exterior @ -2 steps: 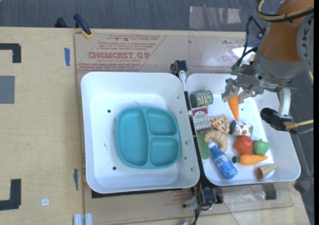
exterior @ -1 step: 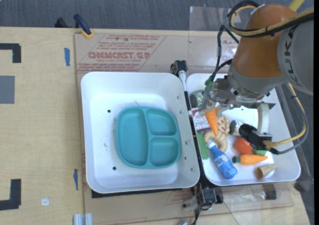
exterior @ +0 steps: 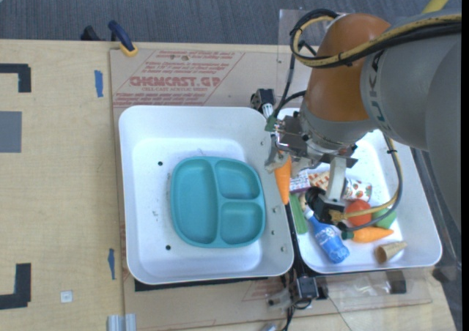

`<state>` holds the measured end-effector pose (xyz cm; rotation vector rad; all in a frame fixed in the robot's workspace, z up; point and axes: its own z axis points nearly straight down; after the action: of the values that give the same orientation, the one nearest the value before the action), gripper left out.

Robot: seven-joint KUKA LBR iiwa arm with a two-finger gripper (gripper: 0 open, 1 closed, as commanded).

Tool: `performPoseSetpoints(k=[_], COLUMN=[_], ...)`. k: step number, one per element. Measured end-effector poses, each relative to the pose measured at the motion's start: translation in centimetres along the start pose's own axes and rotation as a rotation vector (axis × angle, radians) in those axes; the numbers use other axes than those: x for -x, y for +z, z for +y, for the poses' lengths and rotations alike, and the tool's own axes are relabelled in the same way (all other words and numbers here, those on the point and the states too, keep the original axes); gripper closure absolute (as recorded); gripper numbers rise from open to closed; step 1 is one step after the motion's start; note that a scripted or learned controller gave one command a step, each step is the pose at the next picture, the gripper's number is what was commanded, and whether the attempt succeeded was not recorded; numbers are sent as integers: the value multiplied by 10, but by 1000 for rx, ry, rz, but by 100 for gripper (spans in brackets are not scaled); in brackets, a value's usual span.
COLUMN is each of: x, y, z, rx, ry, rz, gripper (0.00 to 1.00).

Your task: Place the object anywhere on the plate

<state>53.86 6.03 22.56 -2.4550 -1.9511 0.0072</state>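
Note:
A teal divided plate lies in the left white bin. My gripper hangs over the rim between the two bins, just right of the plate. It is shut on a small orange carrot, which points down from the fingers over the divider. The grey arm with its orange band covers the upper part of the right bin.
The right bin holds several toys: a blue bottle, a red tomato, a second orange carrot, an ice cream cone, a long green piece along its left wall and a printed packet. Cardboard lies behind the bins.

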Motion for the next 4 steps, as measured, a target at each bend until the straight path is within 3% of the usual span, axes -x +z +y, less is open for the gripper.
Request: performPoseSetpoints(k=[1,2,3,4], x=[1,6,6,6], y=[-1,-55,-64,-63], z=[1,-59,-59,-59], rx=[2,6,3,3], ry=[2,-67,-68,-67], rz=[0,0,-2,-2], gripper=[0,0,100,0])
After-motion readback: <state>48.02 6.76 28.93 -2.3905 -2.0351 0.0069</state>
